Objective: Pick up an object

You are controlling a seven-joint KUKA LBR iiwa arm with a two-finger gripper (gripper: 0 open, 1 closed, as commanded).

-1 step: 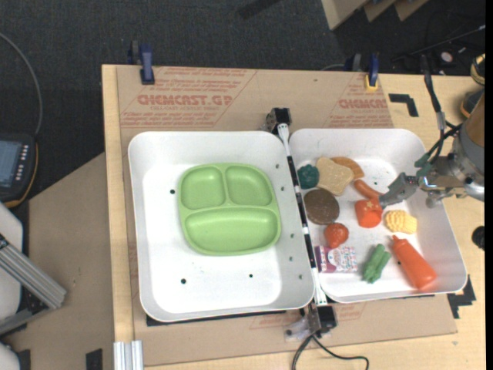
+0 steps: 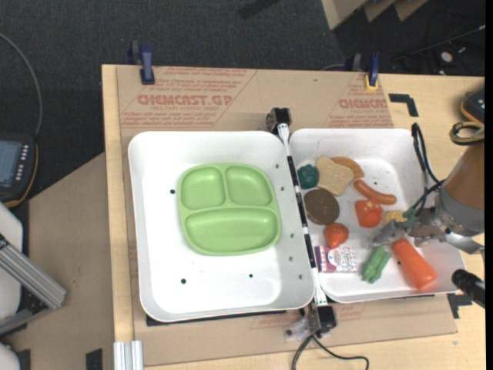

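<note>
The right bin (image 2: 362,141) holds several toy foods: a teal piece (image 2: 308,176), a bread slice (image 2: 335,175), a brown round patty (image 2: 321,205), a red sausage (image 2: 376,193), a red pepper (image 2: 368,213), a tomato (image 2: 336,234), a pink packet (image 2: 340,260), a green vegetable (image 2: 376,264) and an orange carrot (image 2: 414,264). My gripper (image 2: 394,231) is low over the right side of this bin, between the red pepper and the carrot's upper end. The arm comes in from the right edge.
In the left bin (image 2: 154,268) lies a green divided plate (image 2: 229,208). A black-hinged ridge (image 2: 296,206) separates the two bins. A black cable (image 2: 420,156) runs along the right bin's far right wall.
</note>
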